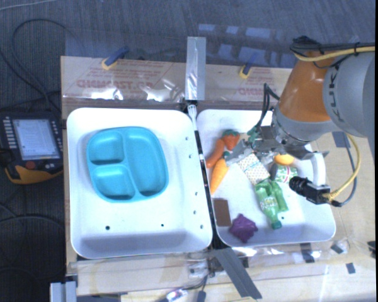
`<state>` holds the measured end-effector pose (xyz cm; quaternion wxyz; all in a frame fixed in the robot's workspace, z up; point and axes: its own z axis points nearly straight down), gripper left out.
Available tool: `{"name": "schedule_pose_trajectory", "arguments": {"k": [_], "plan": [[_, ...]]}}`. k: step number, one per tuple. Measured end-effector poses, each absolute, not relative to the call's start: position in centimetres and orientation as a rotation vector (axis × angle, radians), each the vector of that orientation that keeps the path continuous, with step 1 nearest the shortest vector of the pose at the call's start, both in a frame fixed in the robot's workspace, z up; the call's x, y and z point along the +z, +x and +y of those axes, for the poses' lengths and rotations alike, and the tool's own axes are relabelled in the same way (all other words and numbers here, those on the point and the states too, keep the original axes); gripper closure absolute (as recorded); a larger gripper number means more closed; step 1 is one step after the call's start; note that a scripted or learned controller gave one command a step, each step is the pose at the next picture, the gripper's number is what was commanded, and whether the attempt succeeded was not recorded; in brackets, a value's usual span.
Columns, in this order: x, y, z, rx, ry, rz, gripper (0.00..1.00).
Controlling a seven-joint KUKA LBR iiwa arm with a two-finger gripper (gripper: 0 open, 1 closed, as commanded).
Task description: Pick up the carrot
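Right bin (315, 228): carrot (218, 173) beside tool (252, 145), bottle (271, 200) near.

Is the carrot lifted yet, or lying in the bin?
Lying in the right bin: the carrot rests by its left wall, apart from the tool.

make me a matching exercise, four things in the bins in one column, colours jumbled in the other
Things:
1. divided plate
2. carrot
3. bottle
4. grape bunch

Colours:
A. purple
B. orange
C. blue
D. green

Pairs: 1-C, 2-B, 3-D, 4-A
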<state>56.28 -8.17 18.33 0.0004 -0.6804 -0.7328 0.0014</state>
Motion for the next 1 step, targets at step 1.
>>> {"name": "schedule_pose_trajectory", "arguments": {"k": [1], "plan": [[18.07,63.30,-16.66,0.006,-1.956,-2.460,0.00]]}}
